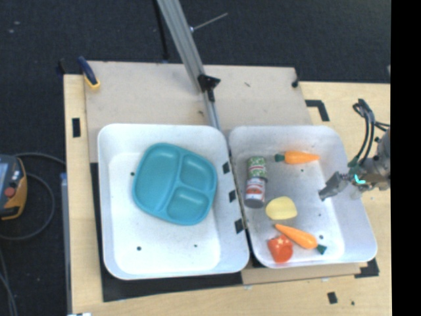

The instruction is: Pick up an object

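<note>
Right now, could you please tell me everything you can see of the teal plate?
The plate is a teal, matte, plastic-looking tray with rounded corners, divided by raised ridges into three compartments: one large on the view's left, two smaller on the right. It lies flat, turned at a slant, near the middle of the left bin, resting on the bin's floor. Nothing lies in it or touches it otherwise.

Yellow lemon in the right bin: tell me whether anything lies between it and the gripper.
Nothing visible does. The gripper sits at the right bin's right side, and bare white floor runs from it to the yellow lemon. The two carrots lie above and below that line.
</note>
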Controlling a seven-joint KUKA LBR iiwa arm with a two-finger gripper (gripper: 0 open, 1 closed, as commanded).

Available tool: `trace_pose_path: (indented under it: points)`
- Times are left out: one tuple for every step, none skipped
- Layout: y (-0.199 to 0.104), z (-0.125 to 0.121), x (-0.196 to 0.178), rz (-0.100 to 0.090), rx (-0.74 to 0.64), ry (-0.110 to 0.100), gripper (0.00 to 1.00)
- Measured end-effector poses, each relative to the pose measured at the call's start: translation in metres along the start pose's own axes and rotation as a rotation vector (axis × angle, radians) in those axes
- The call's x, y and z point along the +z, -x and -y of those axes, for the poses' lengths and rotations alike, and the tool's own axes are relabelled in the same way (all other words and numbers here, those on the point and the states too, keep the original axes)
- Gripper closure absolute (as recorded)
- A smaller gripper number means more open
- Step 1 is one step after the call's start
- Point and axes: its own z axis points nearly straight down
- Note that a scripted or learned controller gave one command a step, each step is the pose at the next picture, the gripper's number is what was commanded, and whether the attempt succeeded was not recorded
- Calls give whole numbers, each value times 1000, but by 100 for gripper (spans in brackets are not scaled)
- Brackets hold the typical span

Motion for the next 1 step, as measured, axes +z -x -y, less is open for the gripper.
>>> trace_pose_path:
  points:
    - [0,0,-1,1,0,2,0]
